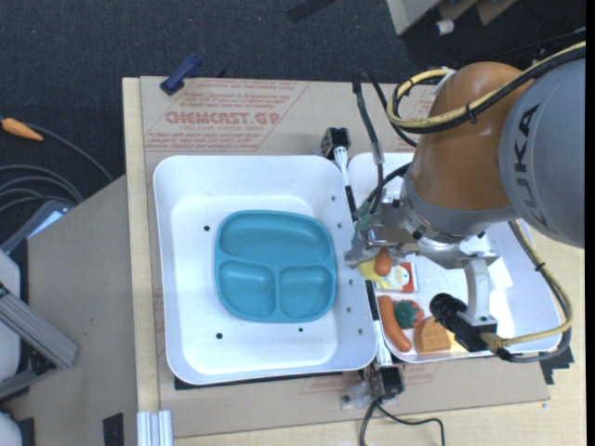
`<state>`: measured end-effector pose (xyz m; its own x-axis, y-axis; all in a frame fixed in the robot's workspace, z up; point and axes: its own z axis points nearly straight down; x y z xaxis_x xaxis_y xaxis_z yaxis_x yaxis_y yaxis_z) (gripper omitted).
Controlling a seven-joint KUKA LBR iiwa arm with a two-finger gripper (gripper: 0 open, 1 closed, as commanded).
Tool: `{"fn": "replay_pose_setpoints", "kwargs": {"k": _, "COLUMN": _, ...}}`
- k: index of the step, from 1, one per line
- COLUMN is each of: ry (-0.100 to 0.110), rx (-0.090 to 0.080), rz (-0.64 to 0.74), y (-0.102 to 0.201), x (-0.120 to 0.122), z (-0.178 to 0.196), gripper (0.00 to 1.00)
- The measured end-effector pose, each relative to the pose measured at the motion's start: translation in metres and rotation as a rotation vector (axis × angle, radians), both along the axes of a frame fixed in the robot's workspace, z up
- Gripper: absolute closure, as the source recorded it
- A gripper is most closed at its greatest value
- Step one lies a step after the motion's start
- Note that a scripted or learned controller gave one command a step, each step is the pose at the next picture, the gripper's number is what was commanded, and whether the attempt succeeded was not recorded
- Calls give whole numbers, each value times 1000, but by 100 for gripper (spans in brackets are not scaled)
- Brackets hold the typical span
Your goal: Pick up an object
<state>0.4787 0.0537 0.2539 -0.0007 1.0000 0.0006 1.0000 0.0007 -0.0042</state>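
Observation:
My gripper point(365, 247) hangs low over the left edge of the right bin point(532, 297), close to the wall between the two bins. The arm's big orange and grey wrist covers most of that bin. Right under the gripper lies a small orange round piece point(382, 266), beside a white, red and yellow packet point(401, 278). I cannot see whether the orange piece is between the fingers. Toward the bin's front lie a red sausage point(391, 326), a small green piece point(406, 312) and an orange wedge point(432, 335).
The left bin point(181, 249) holds a blue divided plate point(275, 266). A brown board point(223, 114) lies under both bins, with a blue clip point(180, 74) at its back edge. Cables run over the dark floor on the left.

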Motion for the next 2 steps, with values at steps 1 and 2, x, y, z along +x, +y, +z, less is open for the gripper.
{"fn": "replay_pose_setpoints", "kwargs": {"k": 1, "ry": -4, "rx": -1, "rz": -1, "y": -79, "x": 0, "z": 17, "gripper": 100}}
{"fn": "replay_pose_setpoints", "kwargs": {"k": 2, "ry": 0, "rx": 0, "rz": 0, "y": -19, "x": 0, "z": 4, "gripper": 100}}
